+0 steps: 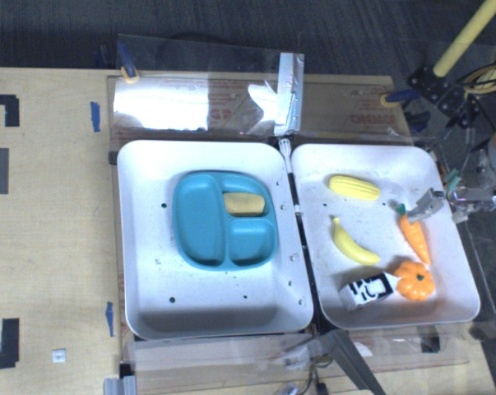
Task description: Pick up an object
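Observation:
The right bin (379, 156) holds a yellow corn cob (354, 188) at the back and a banana (352, 243) in the middle. An orange carrot (416, 239) lies by the right wall. A small orange pumpkin (414, 280) and a black-and-white box (368, 288) sit at the front. My gripper (427, 205) reaches in from the right edge, low over the carrot's upper end and just touching or just above it. Nothing is seen held in it.
In the left bin (141, 220) a blue divided plate (202, 220) carries a pale yellow block (244, 205) in its upper right compartment. A clear plastic sheet (206, 97) stands behind the bins. Cables and a yellow pole (470, 27) crowd the far right.

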Available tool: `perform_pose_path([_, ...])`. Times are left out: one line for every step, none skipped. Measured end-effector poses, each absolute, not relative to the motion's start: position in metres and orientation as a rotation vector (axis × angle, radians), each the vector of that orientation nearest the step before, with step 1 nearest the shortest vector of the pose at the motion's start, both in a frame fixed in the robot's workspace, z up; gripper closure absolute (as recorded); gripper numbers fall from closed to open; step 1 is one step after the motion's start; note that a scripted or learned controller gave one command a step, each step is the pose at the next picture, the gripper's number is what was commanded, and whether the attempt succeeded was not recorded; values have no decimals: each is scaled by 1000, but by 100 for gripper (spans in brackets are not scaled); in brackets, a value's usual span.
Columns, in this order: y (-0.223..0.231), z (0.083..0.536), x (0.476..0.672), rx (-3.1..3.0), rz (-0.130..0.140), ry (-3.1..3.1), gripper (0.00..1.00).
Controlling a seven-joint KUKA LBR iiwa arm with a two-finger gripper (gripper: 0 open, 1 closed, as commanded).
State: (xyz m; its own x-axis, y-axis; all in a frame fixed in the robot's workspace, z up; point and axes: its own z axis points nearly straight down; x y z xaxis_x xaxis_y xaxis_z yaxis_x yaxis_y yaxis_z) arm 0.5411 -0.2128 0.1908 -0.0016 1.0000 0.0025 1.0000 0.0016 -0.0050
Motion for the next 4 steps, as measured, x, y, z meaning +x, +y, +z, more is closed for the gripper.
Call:
perform_pose_path([-213, 96, 545, -2058, -17, -2366, 0])
perform_pose_path([-215, 103, 545, -2061, -9, -2367, 100])
perform_pose_path([-208, 210, 528, -2121, -3, -2326, 100])
perform_pose_path([-224, 264, 518, -2205, 0, -2243, 100])
